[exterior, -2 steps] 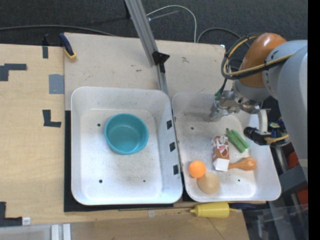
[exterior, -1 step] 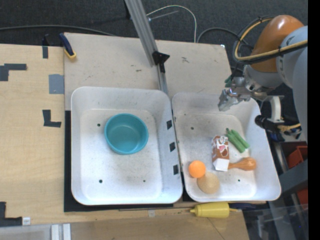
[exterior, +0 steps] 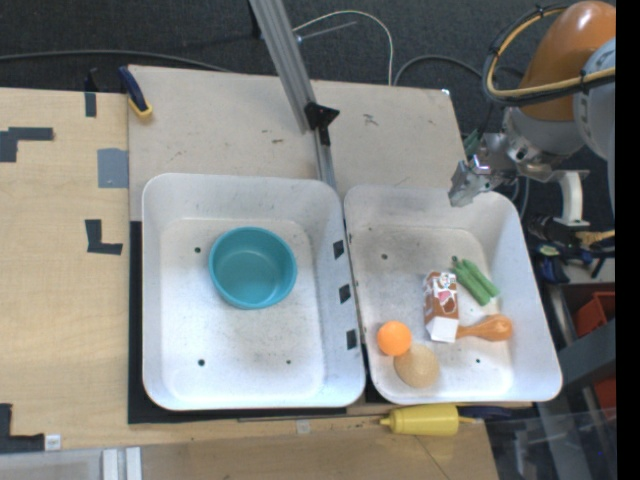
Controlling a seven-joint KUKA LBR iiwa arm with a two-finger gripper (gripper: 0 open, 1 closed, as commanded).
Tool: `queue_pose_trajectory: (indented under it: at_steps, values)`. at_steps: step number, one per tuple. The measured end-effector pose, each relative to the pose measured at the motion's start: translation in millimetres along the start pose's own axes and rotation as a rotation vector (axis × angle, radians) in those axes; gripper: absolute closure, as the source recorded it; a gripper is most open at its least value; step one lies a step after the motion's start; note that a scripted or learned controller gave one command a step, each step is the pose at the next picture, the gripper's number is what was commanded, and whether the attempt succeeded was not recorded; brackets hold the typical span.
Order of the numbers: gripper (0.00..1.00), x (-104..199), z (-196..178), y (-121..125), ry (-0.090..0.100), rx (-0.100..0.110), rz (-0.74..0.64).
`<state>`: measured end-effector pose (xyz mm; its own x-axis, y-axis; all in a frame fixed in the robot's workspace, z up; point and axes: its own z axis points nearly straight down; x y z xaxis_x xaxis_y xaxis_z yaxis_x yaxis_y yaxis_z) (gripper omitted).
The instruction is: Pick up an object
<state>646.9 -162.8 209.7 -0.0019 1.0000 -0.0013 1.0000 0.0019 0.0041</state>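
- The end effector [exterior: 468,190] hung over the far rim of the right bin [exterior: 520,230], up at that bin's back corner. Honestly couldn't tell whether it was released or clenched; too small and blurry at that angle. Nothing visibly in it.
- All the pickable stuff sat well below and a bit left of it, bunched at the near end of the same bin: a small red-and-white carton [exterior: 441,305], a green pod-shaped toy [exterior: 476,280] just beside it, an orange drumstick-looking thing [exterior: 488,329], an orange ball [exterior: 394,338] and a tan rounded lump [exterior: 417,366].
- Biggest risk, I reckoned: the clutter. Carton, pod and drumstick were touching or nearly so, so a descent there could have wedged a finger onto a neighbour or shoved things apart instead of gripping.
- The ball looked likely to roll away if nudged off-centre.
- Starting right above the rim, a straight drop could have clipped the bin wall.
- The teal bowl [exterior: 252,267] sat alone in the left bin [exterior: 165,298], far to its left. Its smooth wall seemed easy to slip off.
- A yellow bottle [exterior: 425,420] lay on the counter [exterior: 210,118] past the near rim, probably awkward to reach.
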Motion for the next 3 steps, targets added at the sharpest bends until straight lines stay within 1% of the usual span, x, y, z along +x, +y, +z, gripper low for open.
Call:
queue_pose_trajectory:
  at_steps: [1, 2, 3]
  values:
    - [1.0, 55.1, -11.4, -2.8, 0.003, 0.004, -0.005]
    - [1.0, 115.9, -8.7, -6.7, 0.003, 0.006, -0.006]
    - [1.0, 166.5, -19.6, -14.9, 0.003, 0.006, -0.005]
